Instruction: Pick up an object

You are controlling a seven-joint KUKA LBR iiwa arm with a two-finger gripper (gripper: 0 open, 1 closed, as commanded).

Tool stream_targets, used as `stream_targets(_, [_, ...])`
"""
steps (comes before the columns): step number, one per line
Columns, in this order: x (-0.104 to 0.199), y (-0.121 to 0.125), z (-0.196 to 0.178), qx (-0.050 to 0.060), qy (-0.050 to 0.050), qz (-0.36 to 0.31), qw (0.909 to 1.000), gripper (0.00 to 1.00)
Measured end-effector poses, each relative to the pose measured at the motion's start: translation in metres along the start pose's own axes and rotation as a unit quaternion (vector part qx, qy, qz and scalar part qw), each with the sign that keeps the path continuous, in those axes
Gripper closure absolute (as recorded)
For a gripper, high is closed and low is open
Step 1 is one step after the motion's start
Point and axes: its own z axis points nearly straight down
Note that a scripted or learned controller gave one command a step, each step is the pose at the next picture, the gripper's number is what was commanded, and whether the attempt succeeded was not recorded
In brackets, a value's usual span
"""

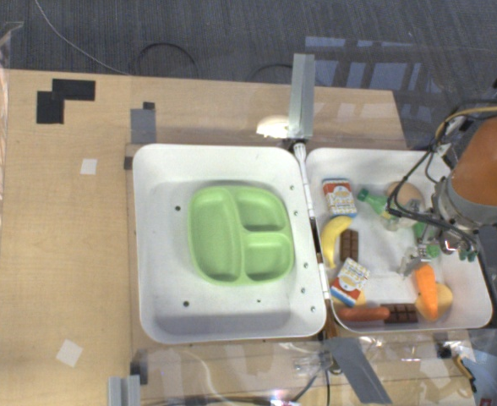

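Pick not done yet, hand is down in the right bin but nothing's lifted

The metal two-finger hand (419, 259) sits low in the shallow white right-hand bin (483, 313), just above the orange plastic carrot (427, 291), which lies flat on the bin floor. Can't tell how far the hand is open or whether it touches the carrot. I'd say grasp and lift are both left.

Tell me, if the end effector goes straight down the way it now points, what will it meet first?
Most likely the orange carrot: the end effector hangs over the right bin, with its tip just above the carrot's upper end. Depth is hard to judge from this slanted view, so it might instead land on the bin floor beside it.
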Motion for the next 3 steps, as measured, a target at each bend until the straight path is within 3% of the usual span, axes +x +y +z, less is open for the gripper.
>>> stream_targets(1, [-0.005, 0.002, -0.014, 0.002, -0.007, -0.004, 1.0000, 1.00])
stream_targets(2, [-0.028, -0.013, -0.150, 0.001, -0.001, -0.125, 0.9922, 1.00])
stream_targets(3, [-0.070, -0.009, -0.186, -0.001, 0.000, -0.227, 0.9739, 1.00])
